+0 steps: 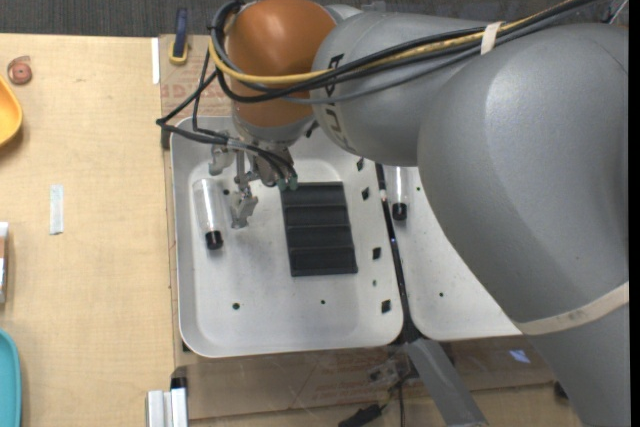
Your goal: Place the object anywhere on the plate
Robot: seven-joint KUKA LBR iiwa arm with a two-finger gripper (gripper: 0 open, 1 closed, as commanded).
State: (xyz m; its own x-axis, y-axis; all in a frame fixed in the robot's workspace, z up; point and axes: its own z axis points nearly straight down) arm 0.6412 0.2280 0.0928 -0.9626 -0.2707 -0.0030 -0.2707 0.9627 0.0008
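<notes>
Camera view: the arm reaches in from the right, its orange band above the left bin (200,315), and the tool (243,198) hangs low over that bin's far-left part. Whether the tool is spread or pressed together, I cannot tell; nothing is visible between its tips. Judged step: approach to grasp, pick not yet made. Likely task object is the marker (209,212), a pale cylinder with a black cap at its near end, lying flat along the bin's left wall, just beside the tool and apparently untouched. A black ribbed block (321,229) lies flat at the bin's middle. A second, similar marker (397,192) lies at the right bin's left wall. Next move calls for shifting left over the marker, straddling its barrel, then closing.
</notes>
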